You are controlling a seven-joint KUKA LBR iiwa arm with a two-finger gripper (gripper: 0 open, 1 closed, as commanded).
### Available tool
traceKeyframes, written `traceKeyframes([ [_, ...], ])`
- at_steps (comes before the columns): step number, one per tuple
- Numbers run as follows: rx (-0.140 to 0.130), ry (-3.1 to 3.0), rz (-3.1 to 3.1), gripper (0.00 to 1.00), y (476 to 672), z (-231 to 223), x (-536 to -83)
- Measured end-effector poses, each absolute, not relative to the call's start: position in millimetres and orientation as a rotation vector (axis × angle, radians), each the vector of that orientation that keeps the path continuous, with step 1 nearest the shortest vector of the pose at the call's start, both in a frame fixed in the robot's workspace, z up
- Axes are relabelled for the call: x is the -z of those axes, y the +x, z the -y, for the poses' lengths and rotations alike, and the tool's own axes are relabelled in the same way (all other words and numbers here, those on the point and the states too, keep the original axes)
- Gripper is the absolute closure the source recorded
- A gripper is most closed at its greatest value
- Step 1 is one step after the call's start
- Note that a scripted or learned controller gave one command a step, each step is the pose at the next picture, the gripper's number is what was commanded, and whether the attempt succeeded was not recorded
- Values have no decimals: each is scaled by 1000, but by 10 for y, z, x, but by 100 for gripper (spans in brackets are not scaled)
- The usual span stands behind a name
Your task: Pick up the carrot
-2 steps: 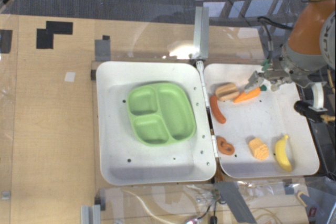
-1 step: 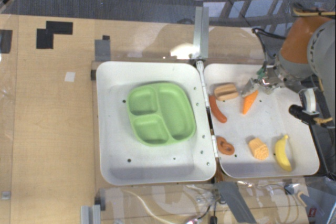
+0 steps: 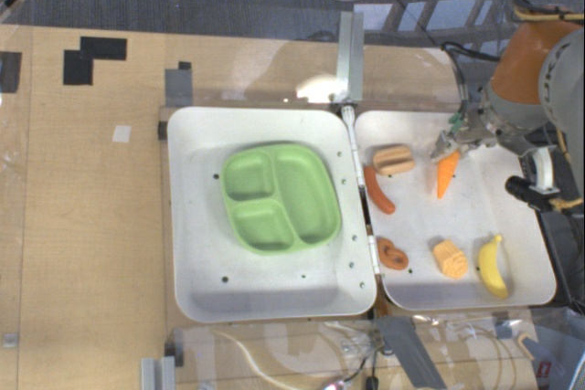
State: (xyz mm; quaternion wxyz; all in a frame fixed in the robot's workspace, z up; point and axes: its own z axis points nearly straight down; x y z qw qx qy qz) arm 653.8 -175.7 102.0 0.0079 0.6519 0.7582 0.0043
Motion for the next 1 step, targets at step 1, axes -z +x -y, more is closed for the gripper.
traceKeyframes([
  [1,-9,1951,-2453,100,6710,869,-1813],
])
